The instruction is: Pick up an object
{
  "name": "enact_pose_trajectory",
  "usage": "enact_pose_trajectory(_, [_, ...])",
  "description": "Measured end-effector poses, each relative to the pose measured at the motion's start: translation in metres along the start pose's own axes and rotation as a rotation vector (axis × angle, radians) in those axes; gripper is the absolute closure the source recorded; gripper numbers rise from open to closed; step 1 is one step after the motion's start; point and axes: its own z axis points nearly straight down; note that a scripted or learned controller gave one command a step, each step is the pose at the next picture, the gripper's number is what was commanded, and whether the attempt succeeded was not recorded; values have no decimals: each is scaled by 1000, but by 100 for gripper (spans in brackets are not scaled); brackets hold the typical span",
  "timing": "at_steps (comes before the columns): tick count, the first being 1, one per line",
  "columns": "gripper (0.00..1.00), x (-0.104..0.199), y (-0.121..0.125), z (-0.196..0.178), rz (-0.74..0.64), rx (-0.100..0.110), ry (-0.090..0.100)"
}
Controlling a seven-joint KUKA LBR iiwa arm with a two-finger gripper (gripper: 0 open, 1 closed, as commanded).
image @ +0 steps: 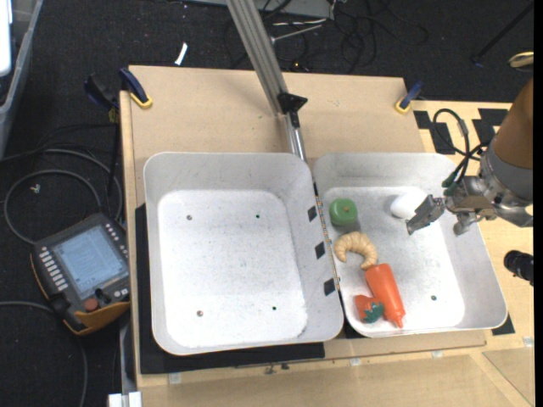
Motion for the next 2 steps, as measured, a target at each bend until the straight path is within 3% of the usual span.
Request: enact_pose_trajectory(2, [0,9,13,101,1,1,1])
